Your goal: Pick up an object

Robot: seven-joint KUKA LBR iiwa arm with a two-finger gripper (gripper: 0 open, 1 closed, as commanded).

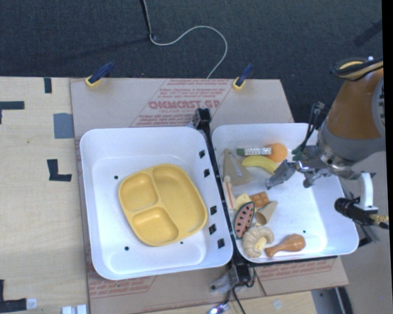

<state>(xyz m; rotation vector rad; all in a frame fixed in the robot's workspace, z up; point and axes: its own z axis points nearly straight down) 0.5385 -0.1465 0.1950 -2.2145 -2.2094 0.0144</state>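
Note:
My gripper [290, 181] hangs over the middle of the right bin [338, 241], fingers apart with nothing between them. One grey finger [279, 176] reaches left toward a yellow banana [258, 162] and an orange [277, 151], ending just below them. Toy foods fill the bin's left side: a watermelon slice [243, 217], a beige lumpy piece [256, 238], a brown drumstick [286, 245], a tan cone [266, 213] and a small brown piece [259, 198].
The left bin [97, 156] holds a yellow divided plate [161, 204]. A grey wedge [234, 166] and a small labelled tube [251, 150] lie near the divider between the bins. The arm's grey and orange body [353, 122] overhangs the right bin's right rim.

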